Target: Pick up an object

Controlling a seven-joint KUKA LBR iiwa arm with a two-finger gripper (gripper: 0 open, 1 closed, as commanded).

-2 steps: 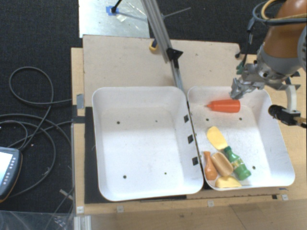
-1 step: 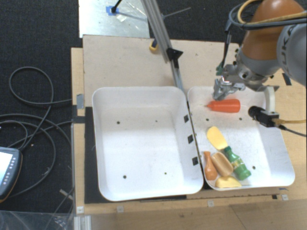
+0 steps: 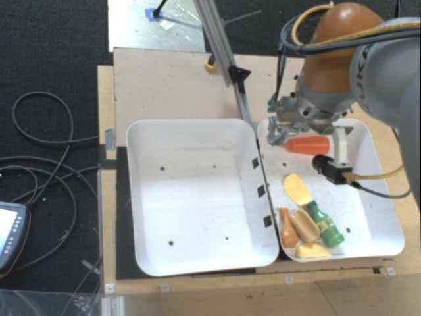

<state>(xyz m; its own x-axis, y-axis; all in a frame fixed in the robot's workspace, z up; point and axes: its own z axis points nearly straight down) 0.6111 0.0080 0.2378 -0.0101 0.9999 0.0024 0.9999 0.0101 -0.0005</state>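
My gripper hangs low over the far left corner of the right bin. Just to its right lies an orange-red cylinder, on its side and close to the gripper; I cannot tell whether they touch. Nearer the front of the same bin are a yellow piece, a tan hot-dog bun, a green bottle, a small orange carrot and a yellow wedge.
The left bin sits beside the right one, their walls meeting at a shared divider. A grey slanted pole crosses the bench behind the bins. Cables lie on the dark floor at left.
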